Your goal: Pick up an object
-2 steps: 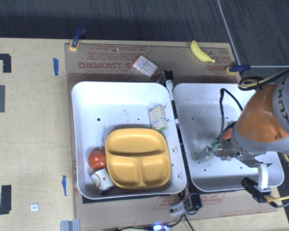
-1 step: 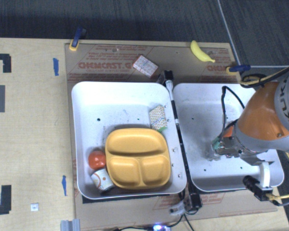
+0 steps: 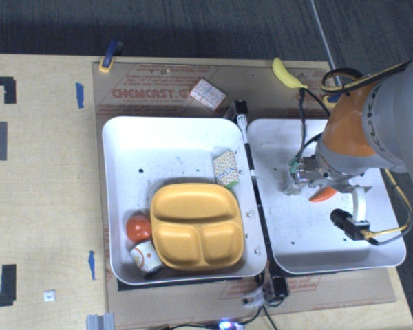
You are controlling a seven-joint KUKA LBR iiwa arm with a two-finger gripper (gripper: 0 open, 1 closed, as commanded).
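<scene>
- The gripper [image 3: 297, 177] sits low over the right bin [image 3: 296, 236], in that bin's upper middle part, close to the floor. From where I stand I cannot tell whether it is spread or pressed together (the wrist hides too much of it).
- Nothing can be seen pinched in it.
- Just beside it, on the side toward the arm, lies a small orange piece [image 3: 323, 195] on the white floor of the same bin. It is partly tucked under the wrist, and whether it touches the gripper I cannot tell.
- The arm [image 3: 351, 126] comes in from the right, with its orange band over the bin's far right corner.
- The left bin [image 3: 158, 153] stands right against the right one, rim to rim.
- A big yellow tray [image 3: 196, 224] with three compartments lies in the near half of the left bin.
- A red ball [image 3: 138, 227] rests against the tray's left edge.
- A small white-and-orange cup [image 3: 146, 256] lies on its side just below the ball, near the bin's front left corner.
- A patterned packet [image 3: 226, 167] sits near the left bin's right wall, just beyond the tray.
- Behind the bins, on the cardboard sheet [image 3: 151, 91], lies a patterned box [image 3: 206, 93].
- Farther right on it is a curved yellow piece [image 3: 286, 73].
- A blue clip [image 3: 110, 53] grips the sheet's far left corner.
</scene>
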